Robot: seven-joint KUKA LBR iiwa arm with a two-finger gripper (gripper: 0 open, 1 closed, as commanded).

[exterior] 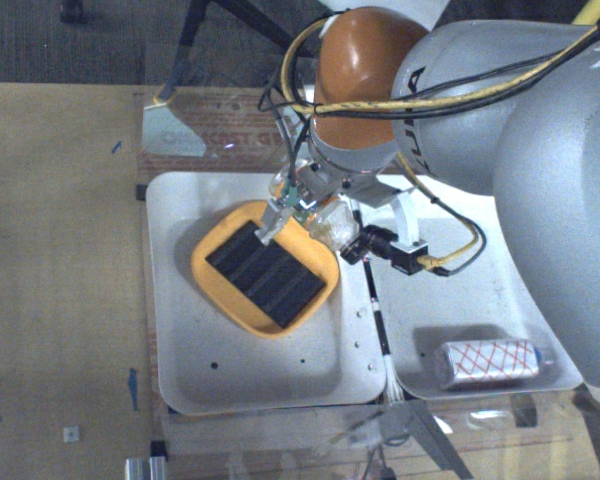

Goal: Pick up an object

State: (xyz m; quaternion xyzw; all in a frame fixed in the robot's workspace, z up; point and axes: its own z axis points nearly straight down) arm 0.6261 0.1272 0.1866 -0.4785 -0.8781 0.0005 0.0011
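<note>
An orange tray-shaped object with a black ribbed insert (265, 268) lies tilted in the left bin (180, 368). My gripper (285, 213) hangs over its upper right rim, right at the orange edge. A red and white patterned cylinder with a clear cap (490, 360) lies on its side in the right bin (450, 268). The wrist and its orange band cover the gripper from above.
The big grey arm covers the upper right of the view and much of the right bin. A black cable with a connector (395, 253) dangles over the divider between the bins. The bench to the left is bare wood.
</note>
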